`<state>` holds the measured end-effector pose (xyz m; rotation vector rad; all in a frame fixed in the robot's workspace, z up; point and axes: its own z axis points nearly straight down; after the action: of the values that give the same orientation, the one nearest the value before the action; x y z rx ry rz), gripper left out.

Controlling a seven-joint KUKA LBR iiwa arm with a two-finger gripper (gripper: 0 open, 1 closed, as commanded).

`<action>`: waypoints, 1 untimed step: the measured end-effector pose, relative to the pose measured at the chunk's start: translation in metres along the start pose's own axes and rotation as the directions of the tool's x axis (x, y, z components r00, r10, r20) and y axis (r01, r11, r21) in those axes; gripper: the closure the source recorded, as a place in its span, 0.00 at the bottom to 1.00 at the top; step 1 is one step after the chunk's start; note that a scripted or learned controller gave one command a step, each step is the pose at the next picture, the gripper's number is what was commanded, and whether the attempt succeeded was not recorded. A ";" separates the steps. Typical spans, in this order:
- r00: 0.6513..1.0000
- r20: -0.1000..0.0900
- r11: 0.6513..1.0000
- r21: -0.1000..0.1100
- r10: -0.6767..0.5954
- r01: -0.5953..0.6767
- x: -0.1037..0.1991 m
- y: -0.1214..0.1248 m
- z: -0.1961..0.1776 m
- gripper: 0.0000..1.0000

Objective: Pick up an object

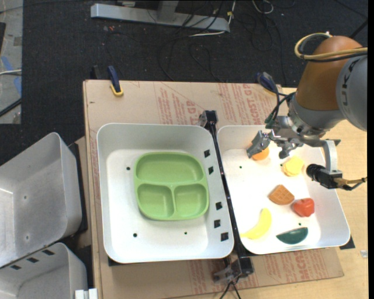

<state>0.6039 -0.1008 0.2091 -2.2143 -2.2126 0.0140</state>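
Pretty clearly a robotics lab I'm driving here, not anyone's kitchen. The bench (175,102) is just a raw board with red stamped lettering on it, held down with a yellow-handled clamp (115,82) at the back edge. Loose cables (204,29) trail over dark carpet behind it, next to some grey metal bar (158,16). Spare white bins (35,193) sit off to the side on the floor. The food in the right bin (327,230) is all plastic toys, and the green divided tray (172,185) sits in the left bin (111,175) like a test prop.
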 end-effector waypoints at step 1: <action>1.000 0.002 1.000 -0.014 -0.002 0.002 0.000 0.003 -0.008 0.00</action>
<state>0.6068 -0.1007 0.2173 -2.2198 -2.2226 0.0001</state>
